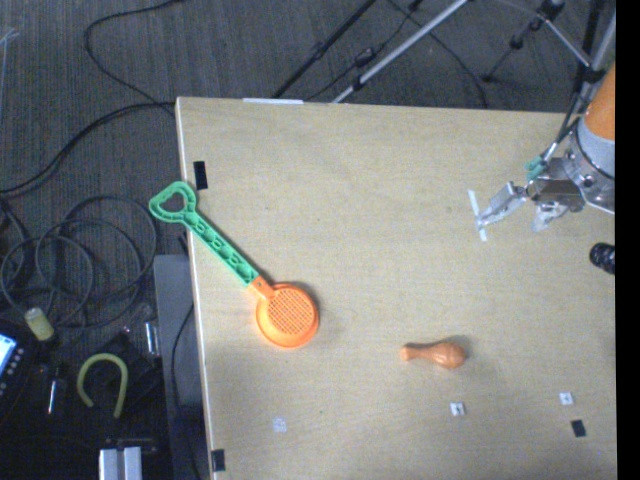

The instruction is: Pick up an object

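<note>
The tool point(497, 211) was seen at the right of the counter point(380, 168), its fingers spread apart with nothing between them. A strainer point(262, 290) with a green handle and an orange mesh head was laid at the left side of the counter, its handle end overhanging the left edge. A small orange drumstick-shaped toy point(437, 353) was seen lying nearer, right of the strainer and well apart from the tool.
</note>
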`<control>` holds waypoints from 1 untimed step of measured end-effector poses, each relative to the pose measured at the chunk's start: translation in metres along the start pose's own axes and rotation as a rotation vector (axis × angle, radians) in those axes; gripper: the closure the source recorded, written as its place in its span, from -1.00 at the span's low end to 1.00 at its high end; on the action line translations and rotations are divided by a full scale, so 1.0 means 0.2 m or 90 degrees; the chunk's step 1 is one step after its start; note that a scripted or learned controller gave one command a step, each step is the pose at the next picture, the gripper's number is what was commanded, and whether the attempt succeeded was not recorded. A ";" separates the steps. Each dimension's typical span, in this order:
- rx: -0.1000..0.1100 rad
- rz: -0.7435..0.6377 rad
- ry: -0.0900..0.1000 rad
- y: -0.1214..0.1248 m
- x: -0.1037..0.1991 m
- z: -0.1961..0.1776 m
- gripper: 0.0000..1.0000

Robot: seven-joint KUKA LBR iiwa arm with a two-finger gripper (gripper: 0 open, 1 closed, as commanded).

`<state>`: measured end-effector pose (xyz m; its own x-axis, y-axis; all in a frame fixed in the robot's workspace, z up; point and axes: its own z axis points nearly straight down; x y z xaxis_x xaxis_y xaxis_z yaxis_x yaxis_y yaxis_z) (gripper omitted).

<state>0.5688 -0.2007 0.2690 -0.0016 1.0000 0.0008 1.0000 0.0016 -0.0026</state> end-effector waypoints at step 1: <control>0.000 -0.039 -0.003 0.38 -0.08 0.25 -1.00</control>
<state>0.6448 -0.2155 0.2197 -0.0634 0.9980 -0.0038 0.9980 0.0634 -0.0024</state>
